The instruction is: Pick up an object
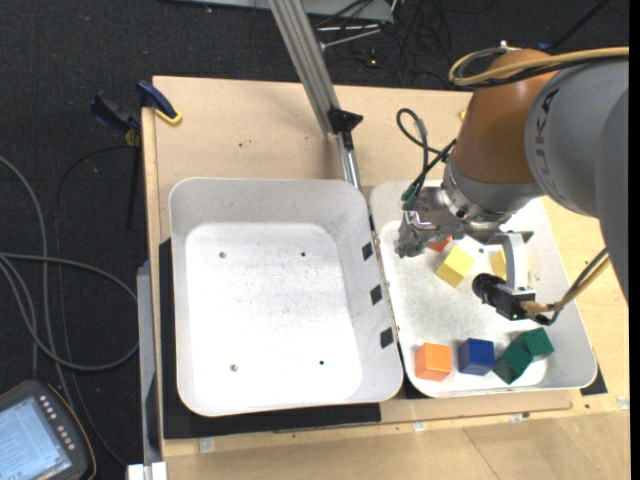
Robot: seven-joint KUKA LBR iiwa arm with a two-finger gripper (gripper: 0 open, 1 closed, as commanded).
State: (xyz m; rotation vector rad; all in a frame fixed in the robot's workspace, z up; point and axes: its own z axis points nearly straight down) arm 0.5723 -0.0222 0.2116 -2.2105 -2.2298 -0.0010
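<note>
My gripper (413, 236) hangs low over the upper left part of the right bin (560, 373), close to the wall between the two bins. A yellow block (455, 266) lies just to its lower right, apart from it. A small red-orange piece (440, 241) peeks out beside the gripper body. A second yellow piece (497, 262) sits partly behind a black fitting on the wrist. Along the bin's front edge rest an orange cube (433, 360), a blue cube (478, 356) and a green block (524, 354).
The left bin (190, 208) is white with small dark specks. A metal pole (305, 58) slants down to the bins' shared back corner. Cables trail from the wrist over the right bin. A blue clamp (150, 98) grips the bench's back left corner.
</note>
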